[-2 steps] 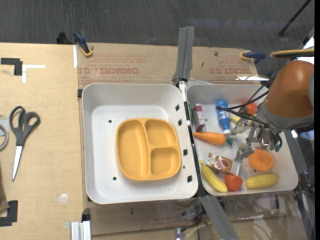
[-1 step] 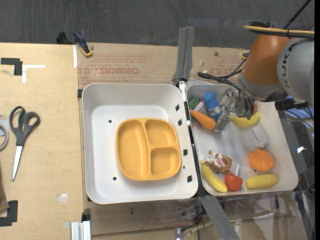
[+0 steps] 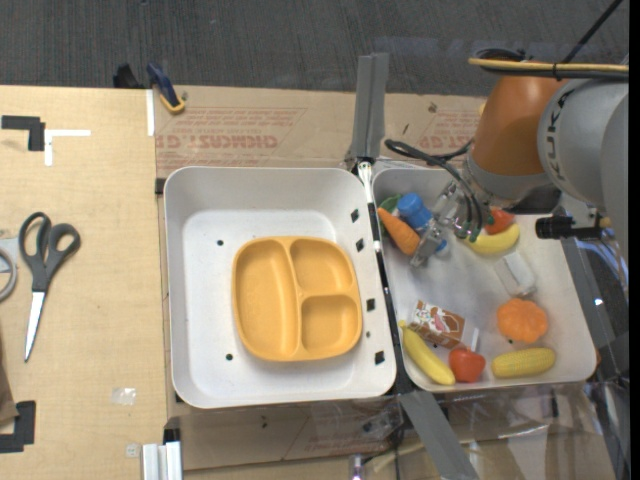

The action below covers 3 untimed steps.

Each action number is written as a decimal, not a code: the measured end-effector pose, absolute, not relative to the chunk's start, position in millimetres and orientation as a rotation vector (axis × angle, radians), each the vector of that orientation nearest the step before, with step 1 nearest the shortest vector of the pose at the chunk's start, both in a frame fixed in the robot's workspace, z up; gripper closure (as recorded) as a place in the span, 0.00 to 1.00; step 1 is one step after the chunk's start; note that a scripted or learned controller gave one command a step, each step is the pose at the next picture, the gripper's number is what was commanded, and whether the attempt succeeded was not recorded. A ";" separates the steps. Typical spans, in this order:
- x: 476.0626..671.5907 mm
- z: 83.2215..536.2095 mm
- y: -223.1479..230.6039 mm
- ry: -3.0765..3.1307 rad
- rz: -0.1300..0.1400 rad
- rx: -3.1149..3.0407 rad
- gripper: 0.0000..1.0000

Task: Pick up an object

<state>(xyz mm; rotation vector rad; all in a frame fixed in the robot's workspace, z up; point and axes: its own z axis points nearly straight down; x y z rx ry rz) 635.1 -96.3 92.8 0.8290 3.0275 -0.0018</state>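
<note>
Camera view, from left to right: black-handled scissors [image 3: 40, 268] lie on the wooden bench, then comes the left white plastic bin [image 3: 190, 298] with a yellow three-part plastic tray [image 3: 297, 298] in it, and then the right white bin [image 3: 570, 268] with the small toy foods. The likely target is the orange plastic toy carrot [image 3: 400, 233] at the upper left of the right bin, just beside a blue toy piece [image 3: 412, 208]. I judge it light, stiff and rather smooth, so it may slip; the best hold is across its thick middle, not on the pointed end. Near the front wall lie a yellow toy banana [image 3: 427, 356], a small red toy tomato [image 3: 466, 365], a round orange toy fruit [image 3: 522, 321] and a yellow toy corn cob [image 3: 523, 362]. The grey two-finger gripper [image 3: 437, 241] is low over the bin, beside the carrot, tilted down to the left from the orange wrist band. Its fingers seem a little apart with nothing between them, though the view is not sharp there
</note>
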 end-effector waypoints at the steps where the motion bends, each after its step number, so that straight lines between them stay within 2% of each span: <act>1: 566.7 92.4 -165.3 3.048 -0.001 0.753 0.00; 2: 647.8 96.9 -163.9 2.911 0.000 1.171 0.00; 3: 640.5 92.4 -100.7 2.766 -0.002 1.487 0.00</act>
